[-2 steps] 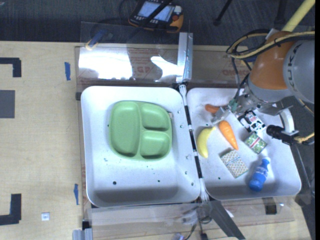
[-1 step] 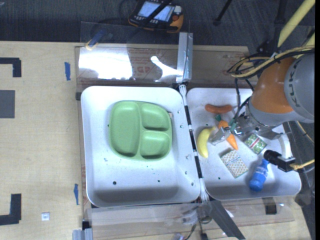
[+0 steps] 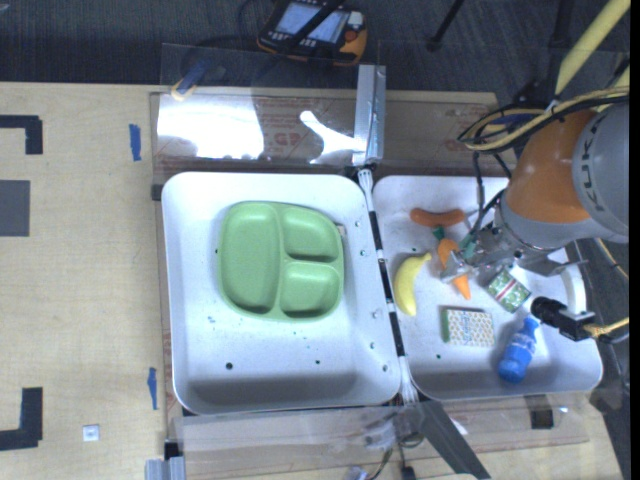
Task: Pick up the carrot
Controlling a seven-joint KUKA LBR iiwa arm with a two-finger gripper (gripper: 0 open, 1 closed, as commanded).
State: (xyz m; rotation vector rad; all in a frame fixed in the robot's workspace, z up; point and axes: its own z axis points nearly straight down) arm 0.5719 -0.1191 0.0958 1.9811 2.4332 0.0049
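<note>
The carrot (image 3: 461,286) lies in the right bin (image 3: 570,368), orange with a green top pointing up-left, slanting down to the right. My gripper (image 3: 468,260) is low over the carrot's middle and covers it, so only the orange ends show on either side. The arm's orange band and grey wrist rise to the right of it.
In the right bin, a banana (image 3: 409,282) lies left of the carrot and an orange-red sausage-shaped item (image 3: 437,216) lies above it. A green-white packet (image 3: 508,291), a patterned sponge (image 3: 467,326) and a blue bottle (image 3: 518,350) lie below right. The left bin holds a green divided plate (image 3: 280,258).
</note>
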